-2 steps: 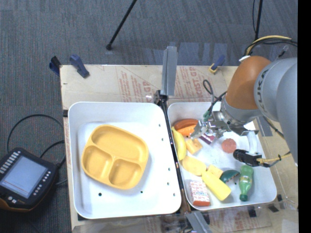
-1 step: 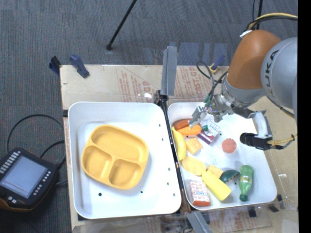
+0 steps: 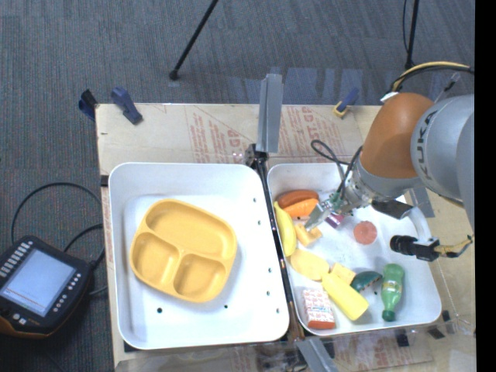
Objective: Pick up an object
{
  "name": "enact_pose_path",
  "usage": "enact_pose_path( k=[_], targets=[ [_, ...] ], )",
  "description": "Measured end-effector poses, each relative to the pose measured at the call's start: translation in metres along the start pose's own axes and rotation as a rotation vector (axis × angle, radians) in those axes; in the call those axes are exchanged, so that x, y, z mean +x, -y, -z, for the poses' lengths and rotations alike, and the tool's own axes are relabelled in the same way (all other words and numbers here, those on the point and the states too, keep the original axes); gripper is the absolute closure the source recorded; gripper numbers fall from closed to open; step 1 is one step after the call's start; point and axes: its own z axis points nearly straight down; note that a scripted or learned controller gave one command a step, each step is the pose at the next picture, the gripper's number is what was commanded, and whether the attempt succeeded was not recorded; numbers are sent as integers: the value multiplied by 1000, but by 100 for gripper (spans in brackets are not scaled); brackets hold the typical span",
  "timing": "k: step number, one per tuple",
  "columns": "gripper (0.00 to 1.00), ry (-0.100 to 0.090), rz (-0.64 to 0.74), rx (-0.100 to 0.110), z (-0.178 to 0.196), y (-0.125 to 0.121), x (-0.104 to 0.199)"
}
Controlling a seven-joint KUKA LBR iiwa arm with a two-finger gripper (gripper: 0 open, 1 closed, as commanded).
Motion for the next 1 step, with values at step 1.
enact_pose_path(
  k=[1],
  targets=[
    [100,2,-7,-2,10,1,-3]
  ],
)
